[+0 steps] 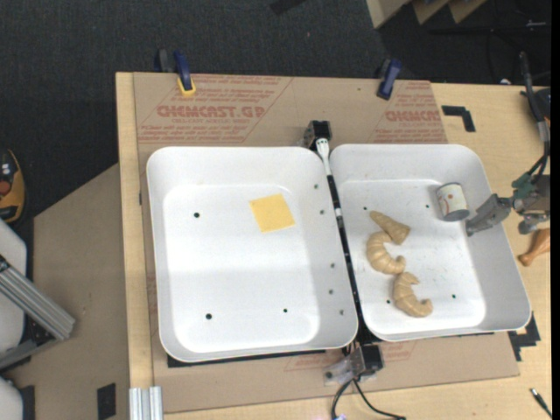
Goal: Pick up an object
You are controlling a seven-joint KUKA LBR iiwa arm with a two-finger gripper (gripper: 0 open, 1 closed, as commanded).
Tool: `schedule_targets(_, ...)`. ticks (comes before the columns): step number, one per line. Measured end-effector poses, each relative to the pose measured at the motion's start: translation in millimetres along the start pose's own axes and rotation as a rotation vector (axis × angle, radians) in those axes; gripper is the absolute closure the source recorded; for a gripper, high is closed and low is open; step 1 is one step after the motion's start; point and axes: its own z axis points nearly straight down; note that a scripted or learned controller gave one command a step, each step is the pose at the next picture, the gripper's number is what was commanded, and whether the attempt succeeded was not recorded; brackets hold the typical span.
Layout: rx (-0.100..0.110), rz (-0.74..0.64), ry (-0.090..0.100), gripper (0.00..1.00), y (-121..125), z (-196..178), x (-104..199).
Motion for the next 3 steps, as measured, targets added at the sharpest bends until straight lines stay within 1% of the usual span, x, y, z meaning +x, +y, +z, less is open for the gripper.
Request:
schedule_targets(1, 0.007, -0.01, 0.005, 0.0, 55, 80, 88)
schedule_targets(2, 0.005, 0.001, 0.002, 0.0, 72, 198, 85)
schedule_targets(3, -0.002, 0.001, -0.001, 1.0, 73, 181, 84)
